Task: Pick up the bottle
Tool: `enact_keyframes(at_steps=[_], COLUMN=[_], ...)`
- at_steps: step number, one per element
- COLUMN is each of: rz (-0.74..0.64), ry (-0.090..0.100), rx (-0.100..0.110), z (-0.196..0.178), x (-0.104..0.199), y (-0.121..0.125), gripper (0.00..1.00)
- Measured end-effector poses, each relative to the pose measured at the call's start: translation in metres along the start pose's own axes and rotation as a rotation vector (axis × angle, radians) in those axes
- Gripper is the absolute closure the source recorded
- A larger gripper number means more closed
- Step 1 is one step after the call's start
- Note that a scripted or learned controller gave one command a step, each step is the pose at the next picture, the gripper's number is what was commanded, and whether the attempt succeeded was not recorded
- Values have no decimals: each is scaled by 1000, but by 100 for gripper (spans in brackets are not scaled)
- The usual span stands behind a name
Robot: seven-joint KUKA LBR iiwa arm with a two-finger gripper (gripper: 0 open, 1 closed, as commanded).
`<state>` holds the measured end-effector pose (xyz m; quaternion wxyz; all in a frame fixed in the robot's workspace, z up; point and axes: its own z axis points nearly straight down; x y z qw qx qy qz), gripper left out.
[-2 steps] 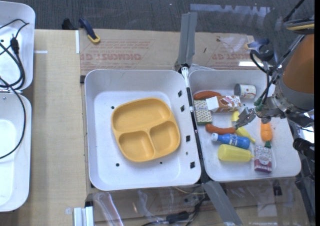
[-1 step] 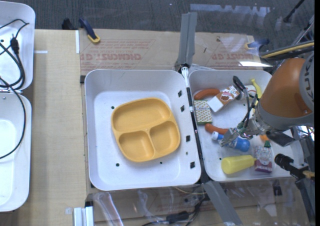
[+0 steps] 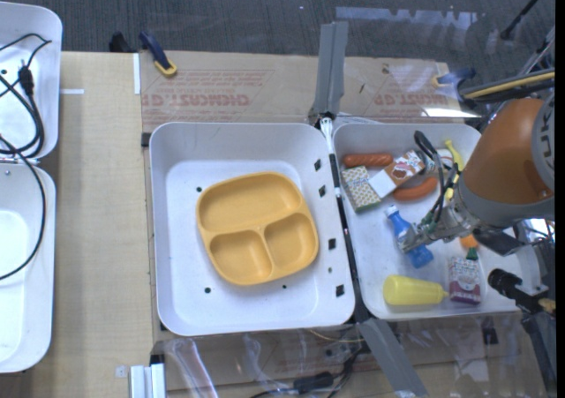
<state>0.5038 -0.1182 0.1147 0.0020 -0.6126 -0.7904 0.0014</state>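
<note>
Camera view, from above and at a slant: the arm is seen reaching in from the right over the right bin, grey with its orange band bulking large. The end effector is lowered right at the bottle, a small blue one lying near the middle of that bin; contact looks likely, but how it is set cannot be told, and no grip on the bottle can be confirmed. Around the bottle, clutter is packed close: a checkered packet just up-left, two sausages and a red-and-white wrapper beyond it, a yellow plastic lump nearer the front edge, and a small carton beside that. In the left bin a yellow three-part tray is laid, smooth and rounded. Both bins are set on the bench.
</note>
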Motion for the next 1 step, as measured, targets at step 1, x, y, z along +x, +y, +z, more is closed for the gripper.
enact_keyframes(at_steps=[1], rz=[12], ry=[-2], rx=[-4], z=[-77], x=[52], y=[34], gripper=[100])
